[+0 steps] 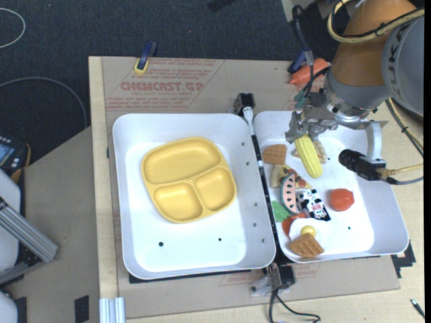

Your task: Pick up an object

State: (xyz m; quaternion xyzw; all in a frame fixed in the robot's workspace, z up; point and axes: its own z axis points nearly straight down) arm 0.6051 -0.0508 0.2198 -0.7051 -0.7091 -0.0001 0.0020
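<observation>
My gripper hangs over the far part of the right bin, under the orange-banded wrist. A yellow corn cob slants down from between its fingers, its upper end pinched there, so the gripper is shut on it. Below the cob in the same bin lie a brown bread piece, a watermelon slice, a black-and-white cow-patterned toy, a red tomato and an orange waffle-like piece.
The left bin holds a yellow divided plate. A black ridge separates the two bins. A black cylinder on the arm juts over the right bin's far right. An orange clamp sits behind the bins.
</observation>
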